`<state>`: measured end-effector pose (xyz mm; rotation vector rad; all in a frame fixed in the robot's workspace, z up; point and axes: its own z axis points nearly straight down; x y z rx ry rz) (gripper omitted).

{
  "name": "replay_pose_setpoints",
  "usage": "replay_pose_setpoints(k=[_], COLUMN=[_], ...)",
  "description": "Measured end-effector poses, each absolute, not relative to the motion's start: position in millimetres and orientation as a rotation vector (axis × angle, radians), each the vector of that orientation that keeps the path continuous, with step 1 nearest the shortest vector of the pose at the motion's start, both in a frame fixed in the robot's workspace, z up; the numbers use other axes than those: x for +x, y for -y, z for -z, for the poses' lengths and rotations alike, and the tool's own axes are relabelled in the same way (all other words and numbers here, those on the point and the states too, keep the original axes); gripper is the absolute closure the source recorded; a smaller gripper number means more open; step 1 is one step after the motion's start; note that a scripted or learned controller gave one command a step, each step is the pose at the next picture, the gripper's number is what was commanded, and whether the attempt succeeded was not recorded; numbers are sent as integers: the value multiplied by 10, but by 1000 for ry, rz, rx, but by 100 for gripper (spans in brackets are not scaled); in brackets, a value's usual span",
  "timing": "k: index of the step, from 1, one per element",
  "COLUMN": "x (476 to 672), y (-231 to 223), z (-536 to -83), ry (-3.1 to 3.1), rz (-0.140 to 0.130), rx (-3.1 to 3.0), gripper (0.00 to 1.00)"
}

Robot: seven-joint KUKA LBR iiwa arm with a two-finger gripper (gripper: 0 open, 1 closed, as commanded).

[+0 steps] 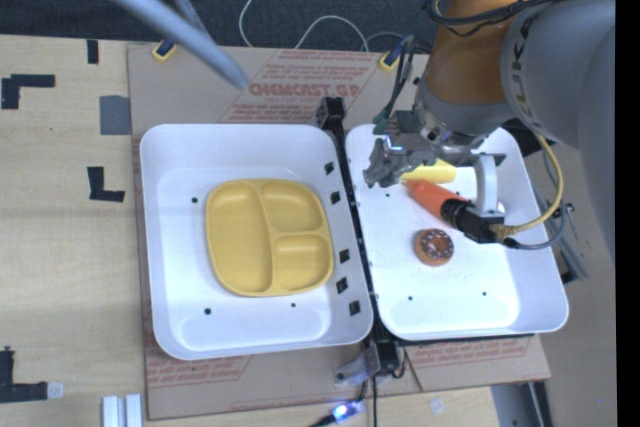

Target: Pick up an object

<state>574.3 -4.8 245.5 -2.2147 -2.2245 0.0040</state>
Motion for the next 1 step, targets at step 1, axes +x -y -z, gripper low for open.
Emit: replay_pose_setpoints(k=[1], x=[5653], y=[-564], z=[-2337], ry=[2227], rz=[-3], rx=[-2212], gripper=[100])
